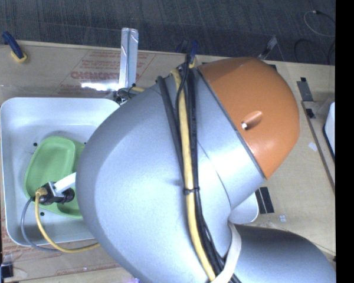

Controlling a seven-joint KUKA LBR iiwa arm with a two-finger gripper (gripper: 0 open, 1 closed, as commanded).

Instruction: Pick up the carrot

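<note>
Wood bench (pixel 59 69), white bin (pixel 12 134) w/ green plate (pixel 50 158), arm (pixel 183 181) above

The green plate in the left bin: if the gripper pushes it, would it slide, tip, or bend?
The green plate looks shallow and lies flat on the smooth white bin floor, so it would probably slide rather than tip. Its even, rounded rim suggests stiff moulded plastic, likely light and unlikely to bend. The grey arm hides part of it, so this is uncertain.

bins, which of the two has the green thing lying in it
The left bin, the one whose white rim and floor show beside the grey arm. The green plate-like thing lies on its floor; the arm covers most of the other bin.
</note>
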